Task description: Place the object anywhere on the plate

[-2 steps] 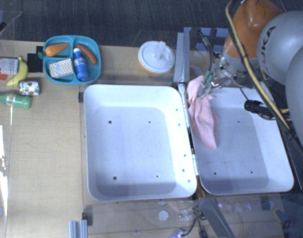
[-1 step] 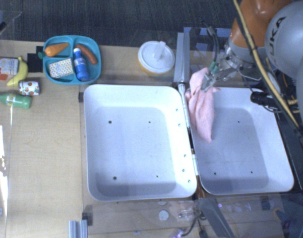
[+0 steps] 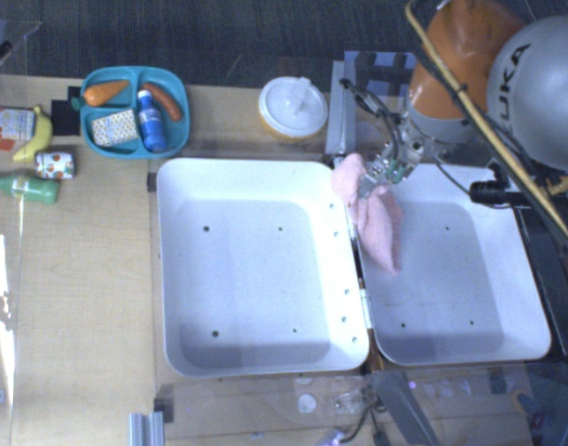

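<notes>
Two shallow white bins, left bin point(image 3: 256, 268) and right bin point(image 3: 469, 295), are set side by side. Behind the left bin, a blue divided tray point(image 3: 135, 111) with toy food is seen. A yellow lidded cup point(image 3: 293, 108), banana point(image 3: 34, 136), small can point(image 3: 54, 164) and green bottle point(image 3: 23, 188) lie nearby.
</notes>
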